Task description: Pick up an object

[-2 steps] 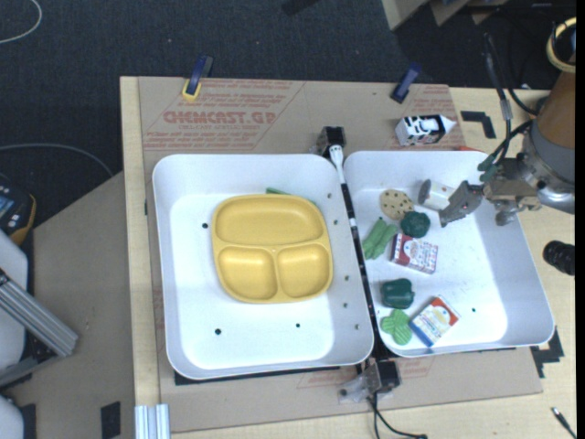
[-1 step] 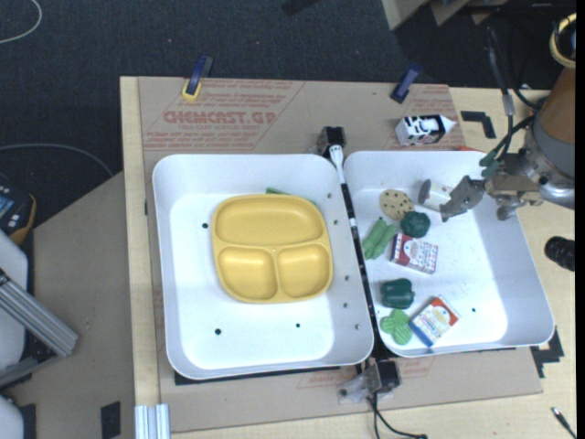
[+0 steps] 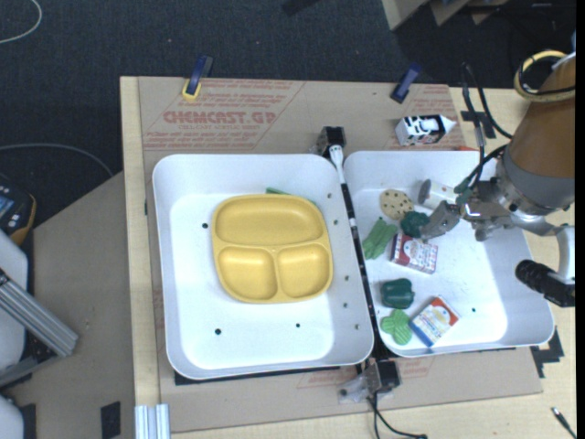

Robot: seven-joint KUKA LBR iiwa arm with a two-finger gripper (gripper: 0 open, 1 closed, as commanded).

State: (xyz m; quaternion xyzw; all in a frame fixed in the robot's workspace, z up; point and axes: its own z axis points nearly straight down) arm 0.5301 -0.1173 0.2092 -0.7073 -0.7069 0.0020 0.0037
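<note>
In your left bin (image 3: 178,273) sits a yellow tray (image 3: 271,246) with three compartments, and a bit of green (image 3: 277,191) peeks out behind its far edge. In the right bin (image 3: 512,323) you see a green pod (image 3: 377,239), a round cookie (image 3: 395,203), a red-and-white packet (image 3: 414,253), a dark green pepper (image 3: 397,292), a light green piece (image 3: 397,326) and a small carton (image 3: 433,321). The gripper (image 3: 437,223) reaches in from the right, low over a dark teal item (image 3: 415,222) just beside the packet. You cannot tell whether its fingers are apart or closed, or whether anything sits between them.
</note>
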